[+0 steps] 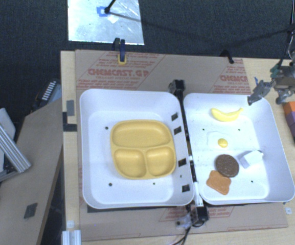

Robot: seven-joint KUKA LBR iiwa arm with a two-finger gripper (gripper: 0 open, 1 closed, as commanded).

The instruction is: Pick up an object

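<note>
Yellow tray in left bin; banana in right bin; end effector spread

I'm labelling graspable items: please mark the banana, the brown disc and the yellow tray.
banana [226, 114]: camera view, middle of its curve.
brown disc [226, 165]: camera view, centre of its top.
yellow tray [138, 135]: camera view, large upper compartment.

Bright, even overhead light, mild glare on the white bins, soft shadows, slightly grainy focus.

Gripper poised over right bin's far corner, near banana; below lie yellow ball, brown disc, orange piece (touching disc). Left bin bearing yellow tray.
</note>
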